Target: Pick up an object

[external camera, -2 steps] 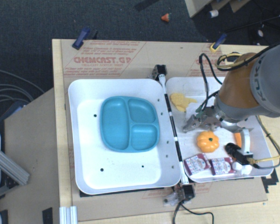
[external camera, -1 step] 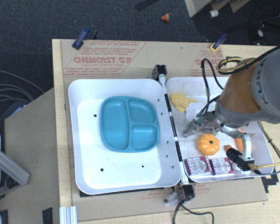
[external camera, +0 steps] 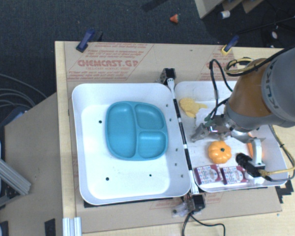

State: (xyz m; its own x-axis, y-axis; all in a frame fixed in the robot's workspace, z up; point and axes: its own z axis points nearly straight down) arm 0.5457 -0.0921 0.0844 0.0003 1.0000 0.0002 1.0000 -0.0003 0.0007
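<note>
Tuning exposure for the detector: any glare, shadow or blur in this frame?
Camera view: the left bin and right bin are bright, near blown out but rims readable; the blue plate shows soft sheen, no hard glare; the arm shades the right bin around the gripper; the small orange pumpkin is sharp; overall focus slightly soft, no motion blur.

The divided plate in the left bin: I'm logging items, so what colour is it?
Light blue, plain; the divided plate shows clearly in the camera view.

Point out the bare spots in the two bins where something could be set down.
Left bin: white floor rings the blue divided plate, widest below it. Right bin: crowded by the tool, yellow piece, orange pumpkin, packets.
</note>
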